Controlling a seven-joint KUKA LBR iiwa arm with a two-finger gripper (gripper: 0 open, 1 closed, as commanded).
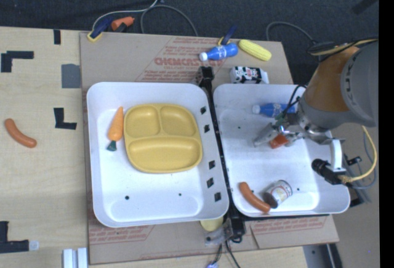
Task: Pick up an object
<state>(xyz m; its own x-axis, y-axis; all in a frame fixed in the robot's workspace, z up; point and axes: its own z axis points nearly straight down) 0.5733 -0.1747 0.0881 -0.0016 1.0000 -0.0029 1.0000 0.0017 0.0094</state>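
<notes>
Camera view: gripper [275, 136] low in the right bin [246, 165], fingers pointing left.
Red object: a small red-orange thing [280, 141] sits right at the fingertips; whether it is clamped or just touched, I cannot tell.
Fingers: gap hard to make out; I cannot tell wide from narrow.
Bottle: blue bottle [269, 109] just behind the gripper, partly hidden by the arm [335, 91].
Can: silver can [279, 192] at the bin's front, beside a sausage [253, 197].
Left bin [104, 180]: yellow tray [163, 137], carrot [116, 124] touching its left side.
Outside: second blue bottle [219, 53], corn [254, 49], another sausage [20, 133].
</notes>
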